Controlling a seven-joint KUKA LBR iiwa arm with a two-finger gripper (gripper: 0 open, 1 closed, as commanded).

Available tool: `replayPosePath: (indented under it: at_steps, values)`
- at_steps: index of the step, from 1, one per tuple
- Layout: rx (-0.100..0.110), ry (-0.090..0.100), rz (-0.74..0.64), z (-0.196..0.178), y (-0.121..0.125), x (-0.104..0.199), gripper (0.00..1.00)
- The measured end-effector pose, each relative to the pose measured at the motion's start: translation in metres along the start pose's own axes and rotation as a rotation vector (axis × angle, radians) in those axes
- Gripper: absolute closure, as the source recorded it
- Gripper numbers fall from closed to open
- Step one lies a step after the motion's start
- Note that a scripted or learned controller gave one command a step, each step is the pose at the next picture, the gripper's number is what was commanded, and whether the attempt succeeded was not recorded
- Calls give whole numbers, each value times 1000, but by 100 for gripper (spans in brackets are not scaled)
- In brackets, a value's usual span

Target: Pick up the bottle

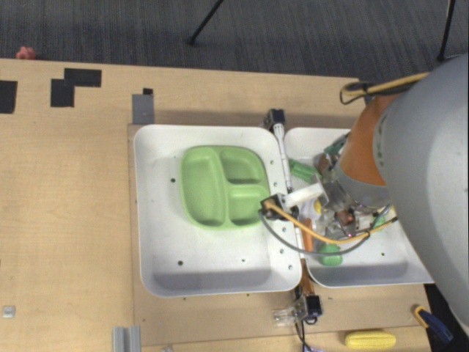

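The gripper [338, 218] hangs low in the right bin [381, 270], its state impossible to tell amid cables. The green bottle [300, 171] lies beyond, by the divider — likely light, slick plastic; grasp mid-body.

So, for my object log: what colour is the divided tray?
Light green tray, camera view.

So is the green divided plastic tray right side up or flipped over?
Right side up: the green divided plastic tray lies in the left white bin with its three hollow compartments facing up.
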State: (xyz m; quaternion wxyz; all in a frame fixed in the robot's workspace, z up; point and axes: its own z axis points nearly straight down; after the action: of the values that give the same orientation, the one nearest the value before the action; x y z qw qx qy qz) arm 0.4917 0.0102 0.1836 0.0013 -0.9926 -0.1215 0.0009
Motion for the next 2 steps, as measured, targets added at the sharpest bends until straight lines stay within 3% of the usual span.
replayPosePath:
  at_steps: [1, 2]
  values:
    - [-2, 3, -49, -90, 37, -14, 100]
    - [-1, 0, -88, 0, -71, 27, 100]
